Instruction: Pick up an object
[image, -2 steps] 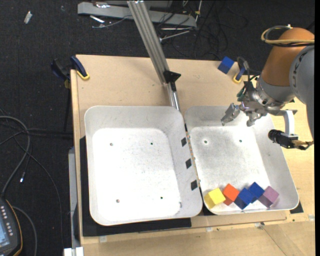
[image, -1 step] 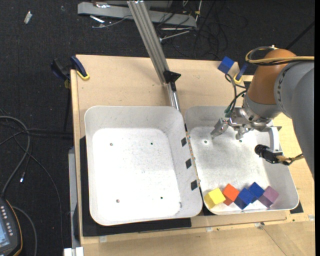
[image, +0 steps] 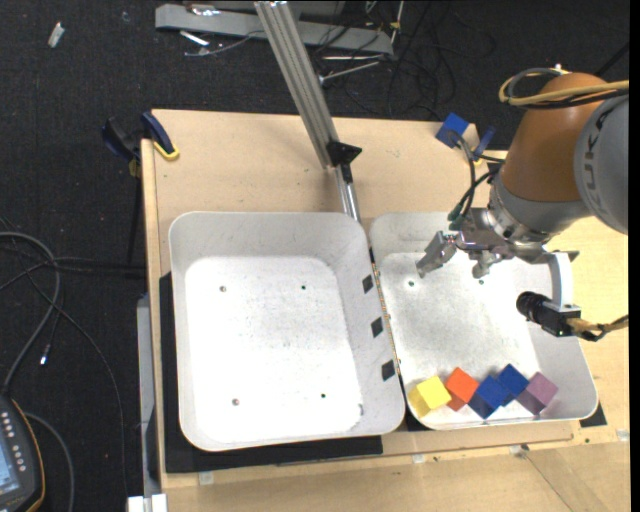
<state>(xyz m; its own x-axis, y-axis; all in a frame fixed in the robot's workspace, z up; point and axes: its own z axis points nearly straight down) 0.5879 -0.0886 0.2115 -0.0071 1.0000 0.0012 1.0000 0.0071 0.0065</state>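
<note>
Several small blocks lie along the near edge of the right bin: a yellow block, an orange block, a blue block and a purple block. My gripper hangs over the far part of the right bin, well away from the blocks. Its two fingers are spread apart, one at the left and one at the right, and nothing is between them.
The left bin sits beside the right one, with black clips on the shared rim. A metal pole slants in from the top to the bins' far junction. Blue clamps sit at the bench's back corners.
</note>
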